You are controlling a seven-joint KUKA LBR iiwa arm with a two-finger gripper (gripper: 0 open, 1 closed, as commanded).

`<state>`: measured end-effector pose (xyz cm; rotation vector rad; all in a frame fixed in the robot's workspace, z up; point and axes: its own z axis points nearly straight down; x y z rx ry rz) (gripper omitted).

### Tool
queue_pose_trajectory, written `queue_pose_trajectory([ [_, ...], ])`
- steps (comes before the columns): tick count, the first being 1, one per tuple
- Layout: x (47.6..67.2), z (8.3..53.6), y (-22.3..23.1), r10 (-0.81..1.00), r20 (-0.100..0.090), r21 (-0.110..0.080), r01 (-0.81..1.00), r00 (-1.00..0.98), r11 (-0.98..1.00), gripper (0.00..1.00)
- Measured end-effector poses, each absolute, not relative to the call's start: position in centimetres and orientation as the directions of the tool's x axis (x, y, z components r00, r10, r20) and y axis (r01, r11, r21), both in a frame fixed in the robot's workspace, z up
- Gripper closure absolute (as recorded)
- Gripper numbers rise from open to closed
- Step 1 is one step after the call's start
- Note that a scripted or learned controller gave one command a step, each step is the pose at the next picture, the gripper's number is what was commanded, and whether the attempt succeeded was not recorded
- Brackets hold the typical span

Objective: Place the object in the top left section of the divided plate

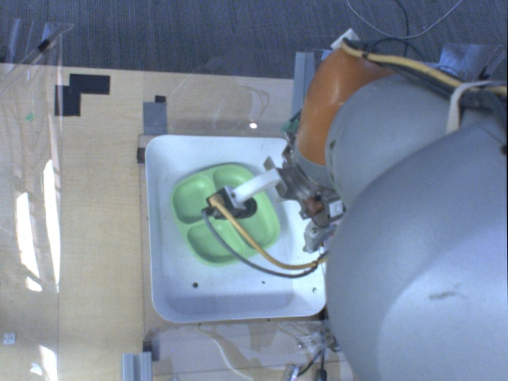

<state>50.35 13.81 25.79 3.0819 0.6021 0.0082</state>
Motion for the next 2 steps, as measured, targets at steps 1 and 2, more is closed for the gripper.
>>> queue_pose_trajectory([
  [1, 50.49, 26.78, 13.89, 0.382, 0.009, 0.005, 0.382, 0.924, -0.924, 1.0],
  [2, 50.49, 26.78, 13.88, 0.382, 0.008, 0.005, 0.382, 0.924, -0.924, 0.0],
])
